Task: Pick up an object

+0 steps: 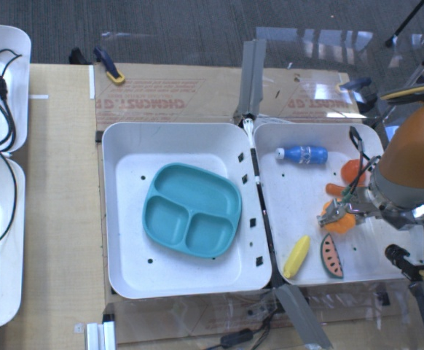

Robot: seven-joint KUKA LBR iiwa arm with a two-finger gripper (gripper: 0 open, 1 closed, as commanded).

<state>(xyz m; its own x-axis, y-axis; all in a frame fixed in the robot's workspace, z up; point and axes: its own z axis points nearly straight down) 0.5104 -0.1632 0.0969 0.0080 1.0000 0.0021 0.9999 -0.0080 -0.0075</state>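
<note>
The left bin [117, 217], well to the left of the jaws, contains a teal divided plate [192, 210] with three compartments, lying flat. The right bin [310, 188] holds the remaining items, and the arm [409, 159] enters it from the right edge. The gripper [334, 215] is low inside the right bin; jaw state cannot be determined, because the fingertips overlap an orange object [343, 222] lying directly at and beneath them. No item is visibly clamped between them. A blue bottle [303, 154] lies on its side, above and slightly left of the jaws, apart from them. A yellow corn cob [296, 257] lies below and left of the jaws. A watermelon slice [332, 256] lies just below the jaws. A further orange item [350, 170] sits above and to the right of the jaws, partly hidden by the arm.
</note>
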